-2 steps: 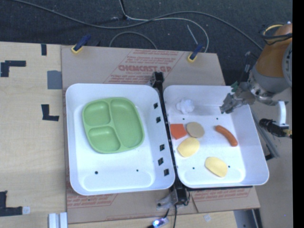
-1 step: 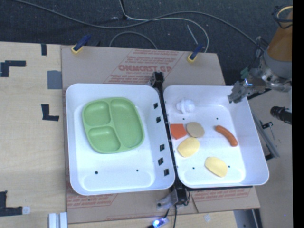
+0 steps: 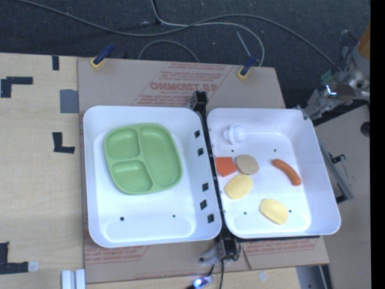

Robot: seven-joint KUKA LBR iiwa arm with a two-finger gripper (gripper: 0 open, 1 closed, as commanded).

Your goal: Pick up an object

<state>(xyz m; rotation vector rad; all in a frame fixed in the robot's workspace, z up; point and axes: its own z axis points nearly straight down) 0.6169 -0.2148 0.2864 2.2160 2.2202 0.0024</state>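
The right bin (image 3: 313,161) holds several small objects. A white bottle-like piece (image 3: 233,134) lies near its back left. An orange-red block (image 3: 225,166) touches a tan round disc (image 3: 246,164), with a yellow lump (image 3: 239,186) just in front of them. A reddish sausage (image 3: 287,171) lies to the right and another yellow lump (image 3: 274,211) sits near the front. My gripper (image 3: 314,105) hangs over the bin's back right corner, outside the rim and apart from every object. Nothing shows in its grasp.
In the left bin (image 3: 96,179) there is a green divided plate (image 3: 143,158). A black hinge strip (image 3: 207,173) runs between the bins. Cardboard lies under both bins, clipped at the back by two yellow-blue clamps (image 3: 102,55). Cables trail over the dark floor behind.
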